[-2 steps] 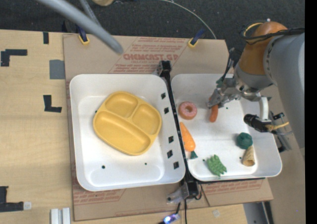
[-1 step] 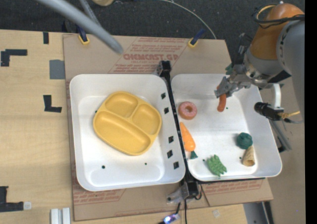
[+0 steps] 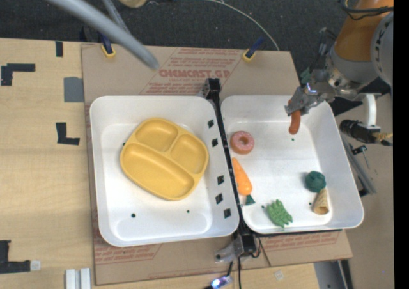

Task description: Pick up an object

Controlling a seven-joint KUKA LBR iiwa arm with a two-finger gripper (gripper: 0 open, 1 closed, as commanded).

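Gripping a sausage, the pincer hangs over the right bin.

Left bin: yellow divided plate, lying flat. Right bin: pink donut, carrot near divider, green leafy piece, dark green ball, cone just below ball. Cardboard sheet underlies both bins on worktop.

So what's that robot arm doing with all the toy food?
The grey robot arm's gripper is up over the right white bin, and a small reddish-brown sausage-shaped toy hangs from its fingers. Lying in that bin are a pink donut, an orange carrot, a leafy green piece, a dark green ball and a tan cone. The left white bin holds a yellow divided plate.
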